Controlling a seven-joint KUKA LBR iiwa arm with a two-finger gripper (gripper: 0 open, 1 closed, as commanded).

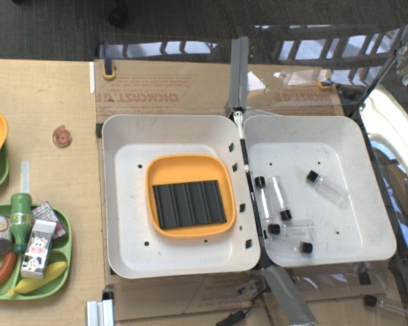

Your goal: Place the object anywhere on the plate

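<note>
I cannot tell the pincer's state from here. Several black-capped clear vials (277,195) lie in the right bin (353,141) (the orange plate (190,163) sits apart, in the left bin (122,182)).

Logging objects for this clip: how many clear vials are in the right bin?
4, perhaps more since they are transparent: one by the left wall, one beside it, one upper right, one near the front.

Orange plate (190,169) – dark grey ribbed insert (190,204), white bins (122,202), clear vials (277,194) w/ blk caps
</note>
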